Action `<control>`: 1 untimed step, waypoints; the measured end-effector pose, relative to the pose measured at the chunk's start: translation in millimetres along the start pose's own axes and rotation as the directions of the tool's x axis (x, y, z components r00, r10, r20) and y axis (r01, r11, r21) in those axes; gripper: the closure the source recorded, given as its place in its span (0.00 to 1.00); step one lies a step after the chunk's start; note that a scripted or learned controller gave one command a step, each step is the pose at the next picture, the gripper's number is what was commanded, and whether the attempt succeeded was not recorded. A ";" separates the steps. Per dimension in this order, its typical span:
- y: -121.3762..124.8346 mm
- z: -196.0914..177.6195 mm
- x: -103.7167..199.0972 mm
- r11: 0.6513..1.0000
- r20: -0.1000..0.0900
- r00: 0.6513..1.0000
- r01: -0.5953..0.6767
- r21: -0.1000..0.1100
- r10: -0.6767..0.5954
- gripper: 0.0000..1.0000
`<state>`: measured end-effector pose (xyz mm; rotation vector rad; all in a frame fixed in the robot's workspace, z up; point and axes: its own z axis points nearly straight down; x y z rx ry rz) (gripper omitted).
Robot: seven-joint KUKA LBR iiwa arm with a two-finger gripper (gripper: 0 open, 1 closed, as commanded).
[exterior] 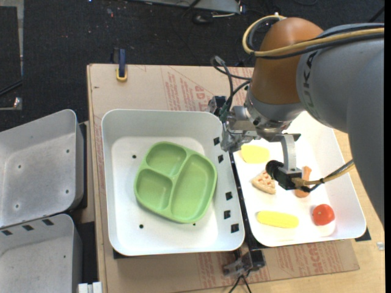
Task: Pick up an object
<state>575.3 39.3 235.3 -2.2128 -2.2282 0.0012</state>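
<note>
In the right bin (349, 223) lie a pale yellow piece (255, 154), a pizza-slice toy (264, 182), a long yellow piece (277, 220), a red tomato (323, 214) and a small orange piece (303, 187) that is partly hidden by the robot. A green divided plate (176, 180) sits tilted in the left bin (119, 140). My gripper (233, 137) hangs low over the wall between the two bins, just left of the pale yellow piece. Nothing is visibly held in it. The large grey and orange arm covers the right bin's back part.
The bins rest on a cardboard-covered bench (159, 84), with a blue and yellow clamp (121, 67) at its back edge. White perforated panels (38, 163) stand off the bench's left side. Cables run behind the arm.
</note>
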 end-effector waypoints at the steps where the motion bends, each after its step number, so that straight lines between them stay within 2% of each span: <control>1: -1.2 11.3 55.9 1.000 0.000 1.000 -0.001 0.000 0.001 1.00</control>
